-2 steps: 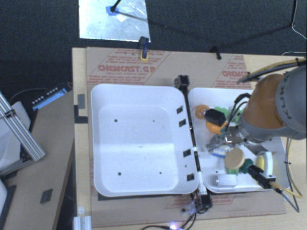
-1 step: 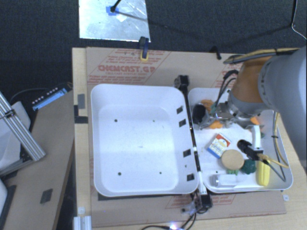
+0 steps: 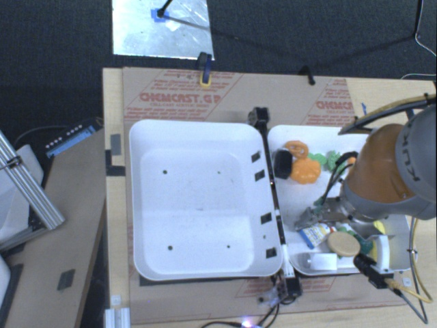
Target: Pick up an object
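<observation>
The right bin (image 3: 293, 183) holds several small objects: an orange toy (image 3: 304, 170) beside a black piece (image 3: 283, 162), a green item (image 3: 326, 159), a blue and white packet (image 3: 315, 236), a tan round disc (image 3: 343, 244) and a white block (image 3: 321, 261). The arm's orange band (image 3: 379, 162) hangs over the bin's right half. My gripper (image 3: 308, 219) sits low in the bin, just above the blue and white packet, and its dark fingers point left. Nothing visibly rests between them.
The left bin (image 3: 198, 197) lies beside the right one, with black clips along the shared rim (image 3: 268, 197). Cardboard (image 3: 184, 94) lines the bench under both bins. A silver sheet (image 3: 160, 16) lies on the dark floor behind.
</observation>
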Controlling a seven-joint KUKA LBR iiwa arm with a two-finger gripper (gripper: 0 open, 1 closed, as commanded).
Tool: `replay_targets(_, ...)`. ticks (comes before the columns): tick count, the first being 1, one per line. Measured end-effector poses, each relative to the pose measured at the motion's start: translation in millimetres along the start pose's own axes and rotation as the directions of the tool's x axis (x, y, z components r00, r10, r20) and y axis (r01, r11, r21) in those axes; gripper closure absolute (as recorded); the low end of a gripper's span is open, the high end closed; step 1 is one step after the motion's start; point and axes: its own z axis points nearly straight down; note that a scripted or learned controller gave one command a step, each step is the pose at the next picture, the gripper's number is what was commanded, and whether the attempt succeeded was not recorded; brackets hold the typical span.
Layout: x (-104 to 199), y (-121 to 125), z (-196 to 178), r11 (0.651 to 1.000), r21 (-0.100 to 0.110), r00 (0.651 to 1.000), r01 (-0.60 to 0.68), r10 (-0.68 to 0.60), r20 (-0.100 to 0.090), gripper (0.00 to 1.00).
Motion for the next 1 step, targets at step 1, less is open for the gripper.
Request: replay_targets(1, -45.5, 28.8, -38.3, 1.0, -0.014, 1.0, 0.002, -0.002, 0.006, 0.0)
